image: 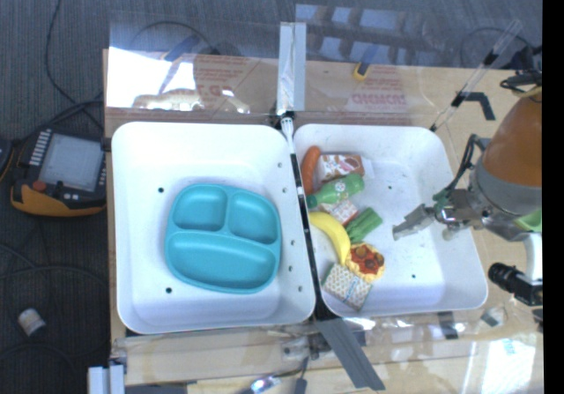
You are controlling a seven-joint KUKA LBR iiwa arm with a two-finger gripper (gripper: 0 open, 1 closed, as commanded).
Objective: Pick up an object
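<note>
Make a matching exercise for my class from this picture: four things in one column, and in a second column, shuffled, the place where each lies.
Things:
1. blue divided plate
2. banana
3. hot dog
4. gripper

Places:
A. near the far left corner of the right bin
B. above the right part of the right bin
C. in the middle of the left bin
D. by the left wall of the right bin, about halfway along

Pairs: 1-C, 2-D, 3-A, 4-B
</note>
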